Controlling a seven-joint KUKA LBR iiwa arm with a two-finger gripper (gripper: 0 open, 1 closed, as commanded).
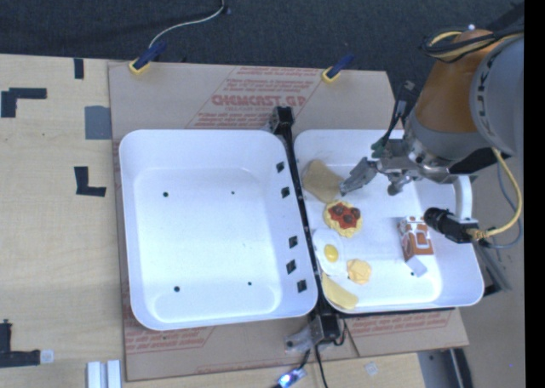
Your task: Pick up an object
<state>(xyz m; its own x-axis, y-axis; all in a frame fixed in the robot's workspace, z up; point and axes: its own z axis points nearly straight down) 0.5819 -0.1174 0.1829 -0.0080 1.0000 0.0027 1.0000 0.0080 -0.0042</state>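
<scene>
The cardboard sheet (247,99) bears red print reading "CHEMCAST".

1. The left bin (204,225) sits at nine o'clock of the right bin (443,284), walls touching.
2. In the right bin, the bread slice (321,179) lies at twelve o'clock of the small pizza (342,219).
3. The fried egg (330,253) lies at six o'clock of the pizza.
4. The carton (415,238) lies at three o'clock of the pizza.

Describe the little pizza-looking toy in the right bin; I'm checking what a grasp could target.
The pizza toy is a small round disc, yellow at the rim with red topping and dark spots, plastic-looking. It lies flat on the right bin floor near the left wall, just below the tan bread piece and above the fried egg.
</scene>
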